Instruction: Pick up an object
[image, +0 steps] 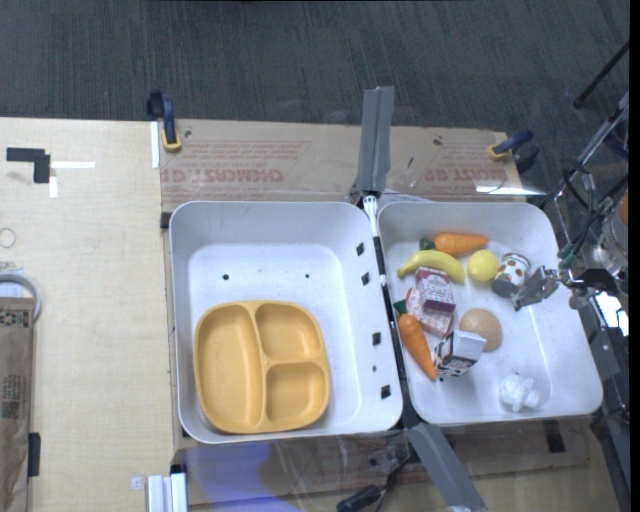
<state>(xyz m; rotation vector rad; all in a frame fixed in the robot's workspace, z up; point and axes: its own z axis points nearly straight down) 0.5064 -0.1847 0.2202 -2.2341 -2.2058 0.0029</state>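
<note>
The right bin (560, 300) is holding the candidates: a banana (432, 263), two carrots, a lemon (483, 264) and a small round patterned object (512, 268), all crowding its centre toward 10 o'clock. The hand (532, 290) is hanging low at the bin's 3 o'clock side, just beside the patterned object. I cannot tell if it is open, and nothing is showing between its fingers, so I judge the approach is going on; next it is needing to centre over one object and close.

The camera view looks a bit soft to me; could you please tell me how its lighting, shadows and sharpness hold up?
Camera view: light is even and diffuse, with faint shadows inside the white bins; a bluish glare sits below the left bin at the bottom edge; focus is soft overall, so the print on the small carton is unreadable, and the pincer at the right bin is slightly blurred.
</note>
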